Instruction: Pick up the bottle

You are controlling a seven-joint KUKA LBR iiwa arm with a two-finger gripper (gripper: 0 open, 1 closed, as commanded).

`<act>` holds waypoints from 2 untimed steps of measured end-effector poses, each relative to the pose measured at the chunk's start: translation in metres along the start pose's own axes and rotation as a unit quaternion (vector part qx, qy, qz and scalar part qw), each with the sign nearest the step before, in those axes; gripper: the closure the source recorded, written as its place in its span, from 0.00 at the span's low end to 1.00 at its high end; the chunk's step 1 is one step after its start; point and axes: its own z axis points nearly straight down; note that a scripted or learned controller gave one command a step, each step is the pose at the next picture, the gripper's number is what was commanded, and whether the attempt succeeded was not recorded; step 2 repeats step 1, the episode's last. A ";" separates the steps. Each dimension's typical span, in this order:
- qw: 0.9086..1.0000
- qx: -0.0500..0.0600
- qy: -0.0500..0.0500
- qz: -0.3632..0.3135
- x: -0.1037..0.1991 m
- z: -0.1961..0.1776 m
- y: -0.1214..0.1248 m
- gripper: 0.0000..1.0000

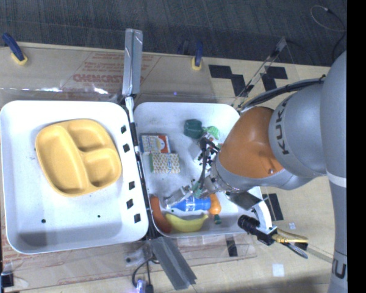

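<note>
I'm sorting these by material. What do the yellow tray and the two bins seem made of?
Tray: likely moulded plastic, matte yellow, with soft rounded compartments. Left bin and right bin: probably smooth white plastic, with a slight sheen and rounded corners, though coated metal can't be ruled out.

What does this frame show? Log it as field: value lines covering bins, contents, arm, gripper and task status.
left bin: holds a yellow tray with compartments
right bin: holds the clutter
bottle: blue and clear, lying near the front wall
banana: just in front of the bottle
cartons: two small ones, at the left of the bin
green items: near the back
arm: reaches in from the right, over the right bin
gripper: low, at the bottle; grasp unclear
task status: bottle not seen lifted
</note>
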 end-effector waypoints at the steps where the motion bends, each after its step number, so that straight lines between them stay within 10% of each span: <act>1: 1.000 -0.001 0.000 -0.003 0.000 -0.010 0.001 1.00; 2: 1.000 -0.001 0.000 -0.003 0.000 -0.010 0.001 1.00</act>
